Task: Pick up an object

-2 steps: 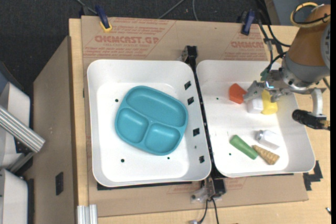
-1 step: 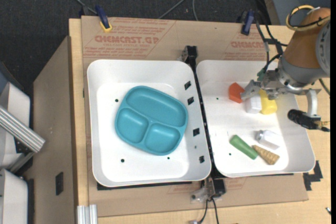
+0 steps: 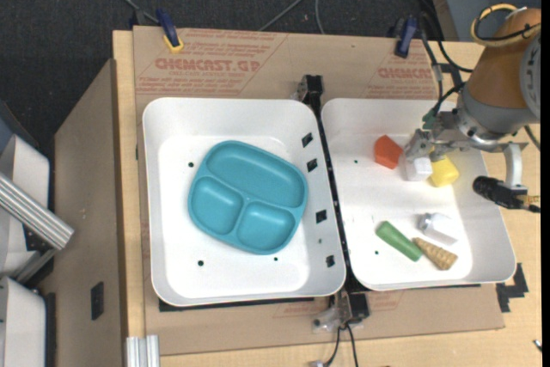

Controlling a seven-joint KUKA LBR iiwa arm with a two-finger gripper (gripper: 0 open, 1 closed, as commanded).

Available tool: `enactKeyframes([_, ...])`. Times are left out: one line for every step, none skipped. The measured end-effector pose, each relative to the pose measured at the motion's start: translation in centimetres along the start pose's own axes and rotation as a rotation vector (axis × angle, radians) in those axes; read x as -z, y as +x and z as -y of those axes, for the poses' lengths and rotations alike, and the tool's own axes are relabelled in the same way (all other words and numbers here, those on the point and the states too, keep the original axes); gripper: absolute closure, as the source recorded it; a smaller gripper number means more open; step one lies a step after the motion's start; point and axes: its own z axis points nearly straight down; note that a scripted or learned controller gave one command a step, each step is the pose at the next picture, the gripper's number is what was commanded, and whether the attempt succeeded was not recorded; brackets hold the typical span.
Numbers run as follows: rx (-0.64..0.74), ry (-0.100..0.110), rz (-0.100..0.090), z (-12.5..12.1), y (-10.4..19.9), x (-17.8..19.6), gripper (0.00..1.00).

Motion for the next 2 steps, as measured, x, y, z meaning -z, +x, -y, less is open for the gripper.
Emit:
enactKeyframes([-0.002,0.019,-0.002,-0.9,-0.4,4.6,1.0])
enactKeyframes([-0.002,0.018,-0.002,-1.2,-0.4,10.1,1.0])
